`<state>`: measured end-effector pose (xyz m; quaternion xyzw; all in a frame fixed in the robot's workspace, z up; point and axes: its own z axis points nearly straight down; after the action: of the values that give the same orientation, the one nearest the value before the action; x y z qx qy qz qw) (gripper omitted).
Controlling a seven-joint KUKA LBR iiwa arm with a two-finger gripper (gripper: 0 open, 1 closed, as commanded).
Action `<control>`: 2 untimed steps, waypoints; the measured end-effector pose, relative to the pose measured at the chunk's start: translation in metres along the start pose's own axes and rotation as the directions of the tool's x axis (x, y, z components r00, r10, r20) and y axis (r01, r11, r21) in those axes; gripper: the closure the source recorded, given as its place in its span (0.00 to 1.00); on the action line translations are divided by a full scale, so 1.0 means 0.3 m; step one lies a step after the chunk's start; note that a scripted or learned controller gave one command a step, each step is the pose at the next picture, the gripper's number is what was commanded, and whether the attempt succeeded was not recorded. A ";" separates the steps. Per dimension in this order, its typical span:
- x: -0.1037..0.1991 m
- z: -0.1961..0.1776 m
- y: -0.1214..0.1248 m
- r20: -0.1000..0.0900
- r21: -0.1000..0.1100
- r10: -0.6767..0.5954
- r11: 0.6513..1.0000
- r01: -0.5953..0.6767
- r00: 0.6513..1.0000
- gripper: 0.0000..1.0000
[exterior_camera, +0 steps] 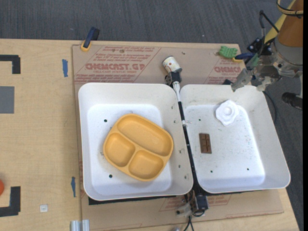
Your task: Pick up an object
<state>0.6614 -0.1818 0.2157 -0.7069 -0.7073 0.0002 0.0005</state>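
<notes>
Choice of target comes first, since nothing is between the jaws and the gripper (251,79) hangs over the far right corner of the right bin (274,177); whether those jaws are spread or pressed together I cannot tell from this slant. Nearest of the candidates in that bin is a small brown bar (205,143), lying flat near the bin's left wall, with bare floor all round it. It looks thin, so I judge the jaws would have to come down almost to the floor and close across its narrow width. Farther back, near the bin's far edge and close to the gripper, sits a white round cap (226,112). It stands taller, gives more to squeeze, and needs the shorter reach, so it looks the easier pick; a straight descent centred on its raised middle should serve. The bin's far wall stands close by, and a jaw could catch it. In the left bin (89,129) a yellow divided plate (138,146) lies tilted on the floor, well apart from the arm and too wide for an easy pinch. Between the bins at the table's far edge stands a white-and-black fitting (171,66), and a green piece (226,52) lies beyond the right bin; neither blocks the way.
</notes>
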 end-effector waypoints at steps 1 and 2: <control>0.080 0.433 -0.076 0.002 -0.003 -0.172 0.985 0.172 0.985 0.00; 0.080 0.396 -0.072 0.004 -0.008 -0.172 0.985 0.172 0.985 1.00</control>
<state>0.6398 -0.1578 0.0970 -0.6432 -0.7657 -0.0016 -0.0035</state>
